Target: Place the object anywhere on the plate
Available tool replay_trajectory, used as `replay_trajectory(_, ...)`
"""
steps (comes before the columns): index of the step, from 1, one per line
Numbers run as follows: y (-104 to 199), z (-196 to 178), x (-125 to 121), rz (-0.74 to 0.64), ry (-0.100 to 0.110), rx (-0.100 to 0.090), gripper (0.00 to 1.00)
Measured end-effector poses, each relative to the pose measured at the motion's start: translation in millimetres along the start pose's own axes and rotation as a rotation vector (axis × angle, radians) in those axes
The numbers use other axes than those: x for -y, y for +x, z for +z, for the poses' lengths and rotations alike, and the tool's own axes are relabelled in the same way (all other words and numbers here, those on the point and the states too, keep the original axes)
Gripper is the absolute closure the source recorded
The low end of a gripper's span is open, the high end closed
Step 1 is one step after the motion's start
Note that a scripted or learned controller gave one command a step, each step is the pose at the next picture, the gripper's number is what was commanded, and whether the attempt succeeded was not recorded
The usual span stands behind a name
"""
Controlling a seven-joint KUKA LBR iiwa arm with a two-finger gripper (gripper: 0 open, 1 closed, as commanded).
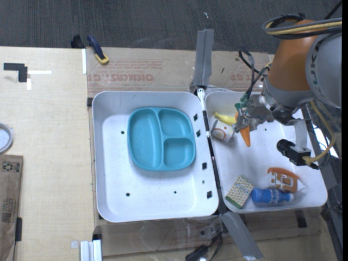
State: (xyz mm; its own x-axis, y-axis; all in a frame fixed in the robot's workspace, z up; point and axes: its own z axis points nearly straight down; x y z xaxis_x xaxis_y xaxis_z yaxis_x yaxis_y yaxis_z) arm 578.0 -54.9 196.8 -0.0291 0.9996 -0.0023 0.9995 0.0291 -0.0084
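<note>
Gripper point(246, 123) over right bin point(310, 197), closed on orange carrot point(246, 136); blue plate point(161, 138) well apart, left bin.

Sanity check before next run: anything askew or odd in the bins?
Nothing spilled or damaged. The blue bottle lies on its side in the right bin, beside the patterned sponge. The teal plate sits flat in the left bin.

bench point(43, 118): light wood | two white bins point(109, 200) at centre | tape roll point(4, 139) at 9 o'clock | clamp point(98, 50) at 11 o'clock
</note>
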Motion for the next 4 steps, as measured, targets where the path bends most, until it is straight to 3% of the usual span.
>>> replay_trajectory(1,58,9,-56,0.17,-0.001,0.0,1.0)
replay_trajectory(2,109,8,-57,0.219,-0.001,0.0,1.0)
replay_trajectory(3,109,8,-57,0.22,-0.001,0.001,0.0)
replay_trajectory(4,171,36,-86,0.14,-0.002,0.001,0.0)
